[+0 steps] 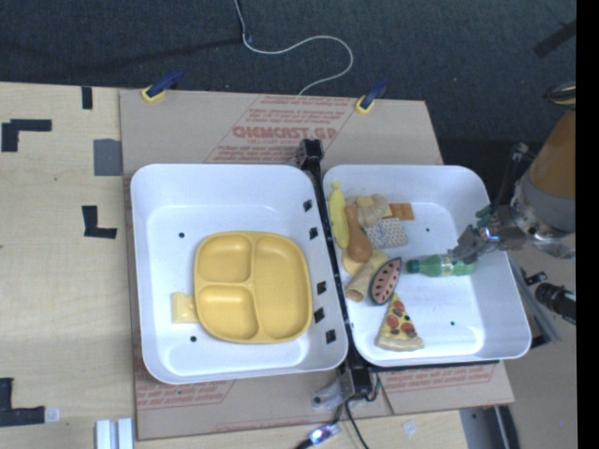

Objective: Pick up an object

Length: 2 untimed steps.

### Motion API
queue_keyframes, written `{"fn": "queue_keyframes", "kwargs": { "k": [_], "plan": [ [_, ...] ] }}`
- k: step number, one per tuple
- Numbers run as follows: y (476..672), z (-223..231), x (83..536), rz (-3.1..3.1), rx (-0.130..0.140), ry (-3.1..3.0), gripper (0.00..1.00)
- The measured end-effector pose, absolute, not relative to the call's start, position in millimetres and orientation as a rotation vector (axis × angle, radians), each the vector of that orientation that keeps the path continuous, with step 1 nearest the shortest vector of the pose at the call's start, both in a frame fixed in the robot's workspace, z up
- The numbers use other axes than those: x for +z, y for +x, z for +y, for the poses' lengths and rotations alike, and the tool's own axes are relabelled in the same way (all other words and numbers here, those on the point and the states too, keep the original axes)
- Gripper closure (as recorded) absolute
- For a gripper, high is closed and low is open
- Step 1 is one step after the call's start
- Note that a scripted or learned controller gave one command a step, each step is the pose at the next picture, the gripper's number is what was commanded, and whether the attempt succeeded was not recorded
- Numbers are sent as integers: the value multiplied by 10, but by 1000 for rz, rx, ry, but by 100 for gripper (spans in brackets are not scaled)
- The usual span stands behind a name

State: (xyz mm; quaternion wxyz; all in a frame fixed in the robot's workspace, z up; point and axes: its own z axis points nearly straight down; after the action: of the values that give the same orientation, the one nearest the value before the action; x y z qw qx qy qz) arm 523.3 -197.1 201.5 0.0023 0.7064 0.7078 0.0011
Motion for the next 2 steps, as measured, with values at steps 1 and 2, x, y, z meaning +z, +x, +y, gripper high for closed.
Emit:
{"fn": "queue_keyframes", "kwargs": {
  "k": [1, 2],
  "plan": [
    [5240, -1965, 2255, 2223, 1, 2219, 100],
    [5288, -1334, 2271, 2230, 0, 2215, 100]
  ]
}}
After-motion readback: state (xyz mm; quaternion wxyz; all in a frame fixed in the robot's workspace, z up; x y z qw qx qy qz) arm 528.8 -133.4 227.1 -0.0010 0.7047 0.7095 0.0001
